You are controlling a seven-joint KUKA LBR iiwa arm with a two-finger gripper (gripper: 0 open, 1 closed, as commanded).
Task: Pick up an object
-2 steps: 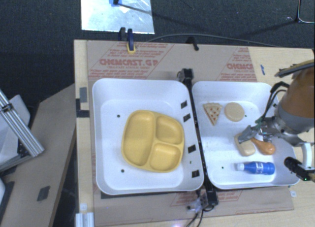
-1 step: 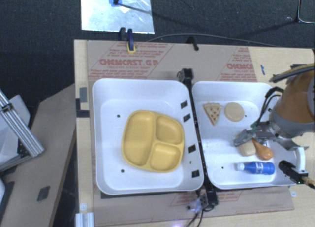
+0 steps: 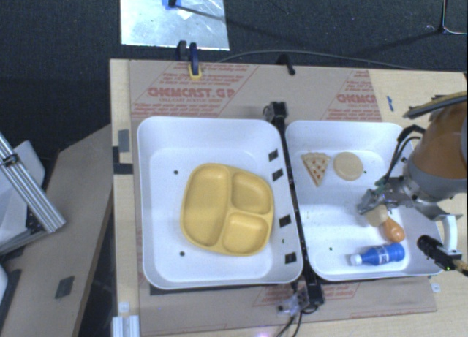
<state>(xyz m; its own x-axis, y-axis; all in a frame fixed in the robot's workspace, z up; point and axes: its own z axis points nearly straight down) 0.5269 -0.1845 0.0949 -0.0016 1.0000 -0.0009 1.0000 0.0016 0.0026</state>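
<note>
The left bin (image 3: 157, 182) holds a yellow divided plate (image 3: 227, 209), well apart from the arm. In the right bin (image 3: 322, 137) a waffle-patterned wedge (image 3: 316, 168) and a round cookie (image 3: 349, 166) lie near the far wall. Nearer the front, the gripper (image 3: 371, 205) sits low over a pale rounded piece (image 3: 376, 216) that touches an orange piece (image 3: 394, 230); a blue bottle (image 3: 382, 255) lies just beside them. Whether the hand is clenched or released I cannot tell, since the wrist blocks that area. The likely target seems to be the pale piece. Because it is crowded by the orange one, a closing grasp could pinch both, or nudge the pale piece sideways and come up empty.
</note>
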